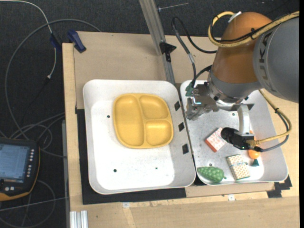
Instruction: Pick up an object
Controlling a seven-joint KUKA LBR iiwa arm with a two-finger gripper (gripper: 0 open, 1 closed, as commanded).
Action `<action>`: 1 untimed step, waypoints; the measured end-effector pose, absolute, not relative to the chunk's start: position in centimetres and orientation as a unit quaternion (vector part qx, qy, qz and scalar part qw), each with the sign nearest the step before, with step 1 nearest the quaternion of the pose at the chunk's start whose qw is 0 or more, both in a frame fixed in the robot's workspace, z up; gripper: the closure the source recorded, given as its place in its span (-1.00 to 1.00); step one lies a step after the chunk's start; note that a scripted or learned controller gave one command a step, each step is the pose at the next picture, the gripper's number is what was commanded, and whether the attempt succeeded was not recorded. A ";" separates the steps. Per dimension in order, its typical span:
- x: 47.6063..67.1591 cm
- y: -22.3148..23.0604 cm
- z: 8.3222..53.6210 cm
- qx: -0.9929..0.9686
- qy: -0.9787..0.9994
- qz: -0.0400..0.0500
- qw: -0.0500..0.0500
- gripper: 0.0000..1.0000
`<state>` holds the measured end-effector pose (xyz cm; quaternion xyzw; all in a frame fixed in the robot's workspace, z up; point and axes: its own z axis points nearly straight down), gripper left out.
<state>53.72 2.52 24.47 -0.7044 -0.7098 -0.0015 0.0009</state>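
My gripper (194, 110) hangs low over the far left part of the right bin (270, 127), close to the wall it shares with the left bin. Nothing shows in its grasp. Toward the front of that bin lie a small red and white box (215, 140), a green lumpy object (210, 174), a patterned cream box (238, 167) and a small orange piece (254, 152) beside a tiny teal piece (255, 163). The red and white box is the nearest to my gripper, a little in front and to the right of it.
The left bin (99, 170) holds a yellow divided plate (142, 120) in its middle. A metal post (154, 20) rises behind the bins. My grey and orange arm (242, 56) covers the back of the right bin.
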 end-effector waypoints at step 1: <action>52.5 7.5 25.1 -0.704 -0.710 -0.001 0.001 1.00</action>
